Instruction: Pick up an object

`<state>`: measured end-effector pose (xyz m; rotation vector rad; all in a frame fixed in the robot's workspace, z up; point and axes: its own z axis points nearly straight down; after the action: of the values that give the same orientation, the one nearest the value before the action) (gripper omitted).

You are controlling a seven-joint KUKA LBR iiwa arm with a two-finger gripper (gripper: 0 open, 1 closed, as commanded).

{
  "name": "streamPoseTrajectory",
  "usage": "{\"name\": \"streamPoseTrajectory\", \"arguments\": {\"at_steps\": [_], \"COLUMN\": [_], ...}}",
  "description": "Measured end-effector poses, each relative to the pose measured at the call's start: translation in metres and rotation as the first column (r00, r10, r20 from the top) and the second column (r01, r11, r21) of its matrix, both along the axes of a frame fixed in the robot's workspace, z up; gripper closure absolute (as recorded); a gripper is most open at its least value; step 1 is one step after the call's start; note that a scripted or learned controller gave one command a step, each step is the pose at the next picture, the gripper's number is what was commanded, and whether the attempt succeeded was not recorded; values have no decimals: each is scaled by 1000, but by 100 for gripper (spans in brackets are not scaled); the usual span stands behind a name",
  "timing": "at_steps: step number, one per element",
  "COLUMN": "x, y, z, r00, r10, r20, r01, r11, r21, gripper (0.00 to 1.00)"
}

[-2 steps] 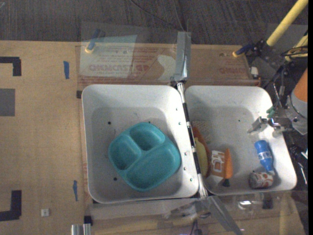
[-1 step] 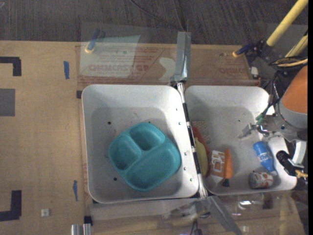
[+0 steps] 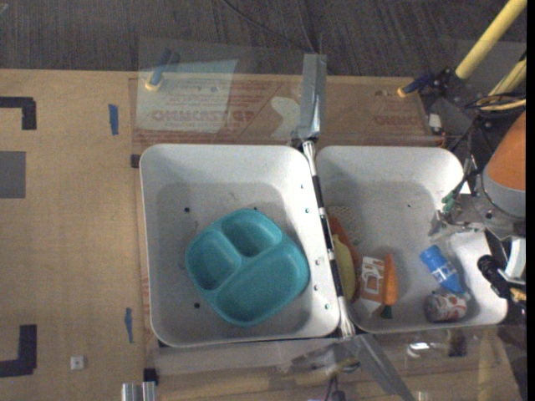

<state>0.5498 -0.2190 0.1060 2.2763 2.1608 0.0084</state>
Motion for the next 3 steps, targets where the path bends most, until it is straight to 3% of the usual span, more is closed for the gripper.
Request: {"name": "streamPoseTrajectory", "arguments": {"at_steps": [1, 2, 3], "x": [-33, -34, -50], "y": [52, 51, 13], "z": [57, 57, -12], "r00": [998, 998, 1000], "r10": [-64, -65, 0], "r20": [-8, -8, -5], "r01": [64, 65, 0], "r11": [998, 998, 1000], "r21": [0, 0, -2], "gripper": [100, 0, 0]}}
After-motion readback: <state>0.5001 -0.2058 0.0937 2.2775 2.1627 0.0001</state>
